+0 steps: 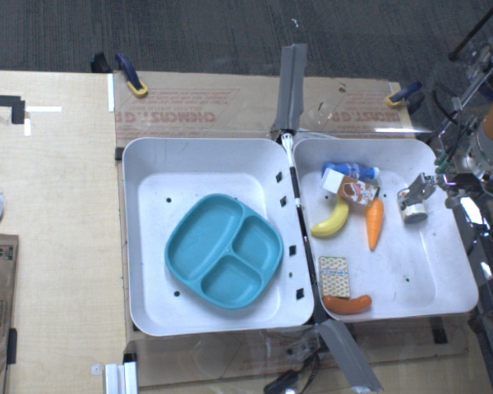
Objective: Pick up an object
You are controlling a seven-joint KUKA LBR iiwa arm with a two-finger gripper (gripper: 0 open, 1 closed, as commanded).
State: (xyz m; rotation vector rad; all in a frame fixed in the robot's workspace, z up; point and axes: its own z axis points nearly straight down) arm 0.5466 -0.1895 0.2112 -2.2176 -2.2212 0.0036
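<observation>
My tool [414, 200] hovers in the right bin [444, 294]; whether it's clenched I cannot tell. The carrot [375, 223] lies just left of it, long axis pointing toward me.

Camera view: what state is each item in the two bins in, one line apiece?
Blue divided plate: flat in left bin.
Banana: lying in right bin.
Carrot: lying beside banana.
Sausage: lying by the near wall.
Patterned packet: flat.
End effector: low over right bin, nothing visibly held.
</observation>
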